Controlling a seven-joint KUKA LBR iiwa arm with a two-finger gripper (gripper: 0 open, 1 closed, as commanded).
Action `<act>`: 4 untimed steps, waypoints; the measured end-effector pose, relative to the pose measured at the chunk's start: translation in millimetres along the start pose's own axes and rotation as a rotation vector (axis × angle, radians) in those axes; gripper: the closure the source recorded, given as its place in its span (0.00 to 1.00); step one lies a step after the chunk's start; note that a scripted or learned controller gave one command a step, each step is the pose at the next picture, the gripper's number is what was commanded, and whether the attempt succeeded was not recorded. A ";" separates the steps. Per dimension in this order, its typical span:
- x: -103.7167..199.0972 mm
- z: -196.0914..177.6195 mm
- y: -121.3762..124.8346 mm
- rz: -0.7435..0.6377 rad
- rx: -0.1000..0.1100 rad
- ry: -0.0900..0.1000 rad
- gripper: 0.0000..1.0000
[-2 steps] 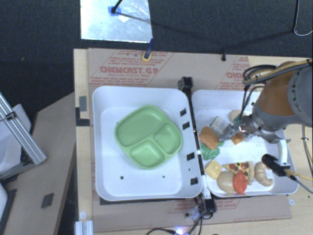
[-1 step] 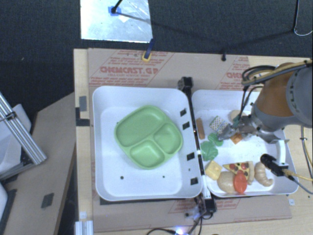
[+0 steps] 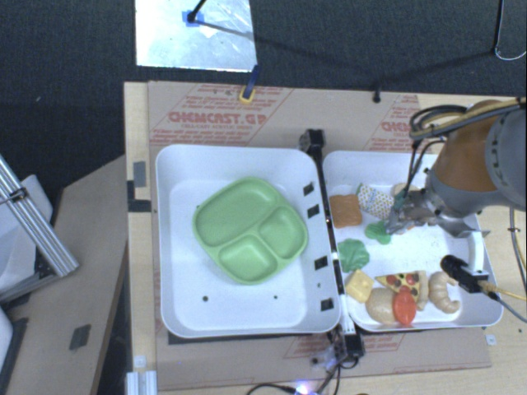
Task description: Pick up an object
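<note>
Tomato (image 3: 404, 307) lying at bin front; gripper (image 3: 398, 220) hovering over green piece (image 3: 380, 232), grip state unclear; lowering straight advisable.

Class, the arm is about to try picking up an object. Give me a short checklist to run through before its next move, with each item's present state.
1. Gripper inside the right bin: ok.
2. Object beneath it, the small green piece: ok.
3. Object between its fingers: cannot tell.
4. Neighbours clear of the gripper: not ok, the patterned piece and toast sit close.
5. Green divided plate lying flat in the left bin: ok.
</note>
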State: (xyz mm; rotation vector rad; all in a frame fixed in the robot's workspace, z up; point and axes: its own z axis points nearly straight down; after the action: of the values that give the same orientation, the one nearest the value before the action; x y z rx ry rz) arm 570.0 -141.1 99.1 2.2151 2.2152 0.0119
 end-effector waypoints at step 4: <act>72.8 -132.5 -1.1 -0.010 0.011 0.003 1.00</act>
State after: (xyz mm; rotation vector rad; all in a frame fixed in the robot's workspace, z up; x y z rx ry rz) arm 567.4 -68.2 231.5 2.2111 2.2330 0.0027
